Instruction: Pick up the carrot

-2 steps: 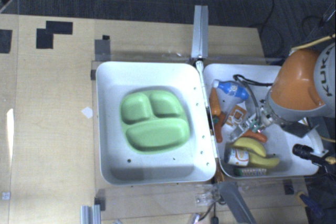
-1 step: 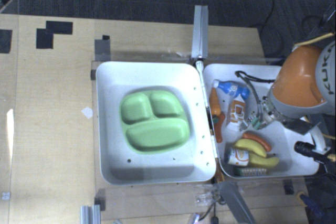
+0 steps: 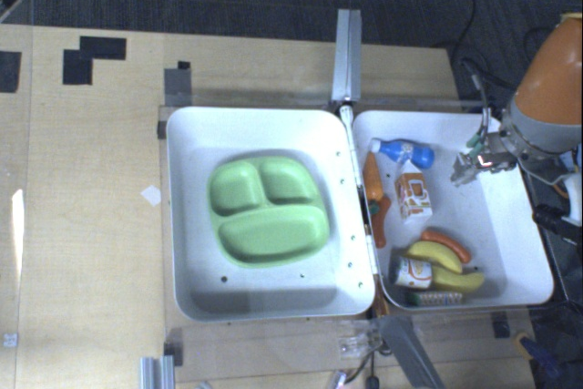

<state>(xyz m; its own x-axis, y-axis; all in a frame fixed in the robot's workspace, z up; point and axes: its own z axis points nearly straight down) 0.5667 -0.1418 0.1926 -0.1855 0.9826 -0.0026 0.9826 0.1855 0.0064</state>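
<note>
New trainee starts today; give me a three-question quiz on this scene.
1. True or false: the carrot lies in the bin with the green plate.
2. Which wall of the right bin does the carrot lie along? A) the one by the left bin B) the one by the arm C) the far one
3. Fill in: the gripper is above the ___ bin.

Key: 1 false; 2 A; 3 right.

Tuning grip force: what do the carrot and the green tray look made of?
Carrot: likely moulded plastic toy, smooth, uniform orange, slight sheen. Green tray: looks like matte plastic, one even pale green, soft rounded compartment edges. Neither can be confirmed from above.
</note>
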